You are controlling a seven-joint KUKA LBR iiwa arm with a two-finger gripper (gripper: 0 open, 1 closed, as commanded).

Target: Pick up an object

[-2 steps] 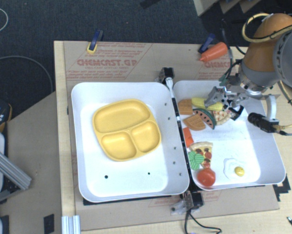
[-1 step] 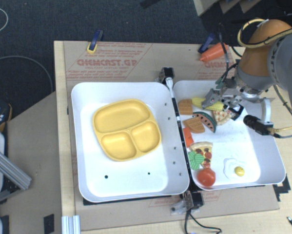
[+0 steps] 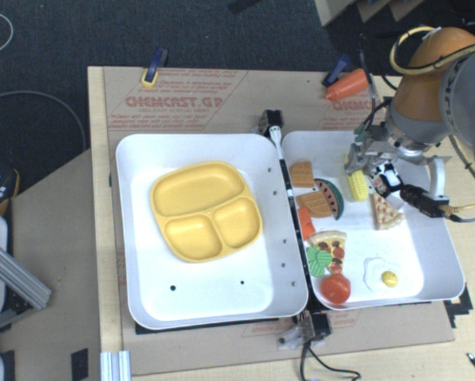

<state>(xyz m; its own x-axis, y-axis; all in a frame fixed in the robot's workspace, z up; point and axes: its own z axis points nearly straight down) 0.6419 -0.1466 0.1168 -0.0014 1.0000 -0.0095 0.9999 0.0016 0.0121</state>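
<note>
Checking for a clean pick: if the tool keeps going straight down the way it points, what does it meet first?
Most likely the yellow corn cob, lying just below the tool in the right bin; depth is hard to judge from this slant.

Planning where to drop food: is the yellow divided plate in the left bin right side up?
Right side up. The yellow plate lies flat in the left bin, its three hollow sections facing upward with raised rims showing.

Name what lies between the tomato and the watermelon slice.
In the camera view, the pizza slice with toppings lies between the tomato and the watermelon slice.
</note>
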